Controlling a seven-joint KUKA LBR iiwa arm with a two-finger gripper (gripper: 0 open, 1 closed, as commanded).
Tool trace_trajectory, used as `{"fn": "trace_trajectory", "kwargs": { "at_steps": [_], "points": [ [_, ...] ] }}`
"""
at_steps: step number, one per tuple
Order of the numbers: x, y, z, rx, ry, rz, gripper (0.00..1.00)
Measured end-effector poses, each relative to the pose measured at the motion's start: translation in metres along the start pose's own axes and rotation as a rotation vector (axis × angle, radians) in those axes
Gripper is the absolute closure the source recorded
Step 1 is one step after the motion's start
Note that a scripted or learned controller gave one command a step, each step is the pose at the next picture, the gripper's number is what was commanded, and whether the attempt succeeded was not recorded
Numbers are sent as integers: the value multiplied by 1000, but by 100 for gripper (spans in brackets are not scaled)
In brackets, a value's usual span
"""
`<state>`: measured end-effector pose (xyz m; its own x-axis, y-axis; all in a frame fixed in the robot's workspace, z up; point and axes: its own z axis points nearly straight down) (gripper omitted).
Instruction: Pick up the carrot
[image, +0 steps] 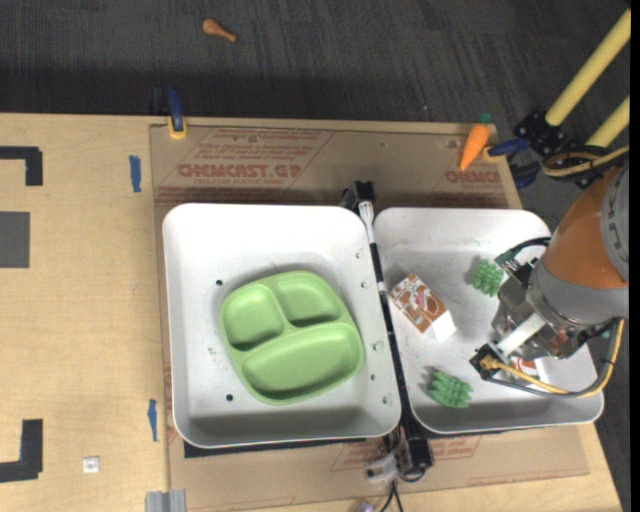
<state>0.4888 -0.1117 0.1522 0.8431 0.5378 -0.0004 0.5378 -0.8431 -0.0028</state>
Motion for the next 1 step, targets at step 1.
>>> {"fn": "trace_trajectory", "kwargs": {
  "at_steps": [1],
  "points": [
    [33,-69,-32,-1,0,-135,100]
  ]
}}
